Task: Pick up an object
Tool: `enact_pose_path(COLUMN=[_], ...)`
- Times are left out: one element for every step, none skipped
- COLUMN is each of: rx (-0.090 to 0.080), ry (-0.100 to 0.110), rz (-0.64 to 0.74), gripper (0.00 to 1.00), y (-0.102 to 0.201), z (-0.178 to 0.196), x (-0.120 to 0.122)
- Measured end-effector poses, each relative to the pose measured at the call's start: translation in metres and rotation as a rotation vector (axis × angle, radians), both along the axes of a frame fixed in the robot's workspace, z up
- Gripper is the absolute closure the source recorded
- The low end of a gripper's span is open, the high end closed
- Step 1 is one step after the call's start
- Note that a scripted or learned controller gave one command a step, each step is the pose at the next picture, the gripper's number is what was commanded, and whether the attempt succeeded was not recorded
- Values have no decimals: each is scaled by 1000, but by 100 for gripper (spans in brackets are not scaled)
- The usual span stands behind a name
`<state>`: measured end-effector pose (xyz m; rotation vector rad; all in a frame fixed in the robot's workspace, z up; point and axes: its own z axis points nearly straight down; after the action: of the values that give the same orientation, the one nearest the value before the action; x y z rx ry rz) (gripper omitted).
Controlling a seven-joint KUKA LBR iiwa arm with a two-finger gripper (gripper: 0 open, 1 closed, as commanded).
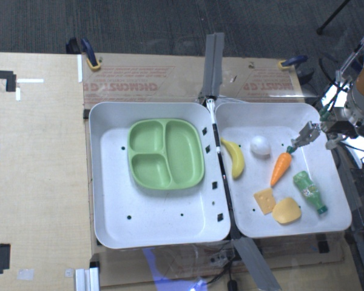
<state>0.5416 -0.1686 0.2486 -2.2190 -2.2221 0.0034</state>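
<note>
Reaching in from the right, the tool [307, 133] hangs low over the right bin [333, 162], its tip just beside the leafy end of the toy carrot [280, 168], likely lining up on it. Whether it is open or closed I cannot tell. Banana [233, 156], white ball [259, 145], cheese wedge [265, 201], yellow piece [287, 211] and green bottle [309, 191] lie apart nearby; the green divided plate [166, 154] sits in the left bin [109, 211]

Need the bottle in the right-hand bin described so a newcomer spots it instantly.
Look in the right bin, along its right side. The bottle lies flat there, below the carrot and right of the yellow lump. It is that bin's one green thing.
</note>
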Motion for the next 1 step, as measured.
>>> enact_pose_path(rx=[-1], ry=[-2], rz=[26], gripper=[0], y=[33], z=[63], x=[0])
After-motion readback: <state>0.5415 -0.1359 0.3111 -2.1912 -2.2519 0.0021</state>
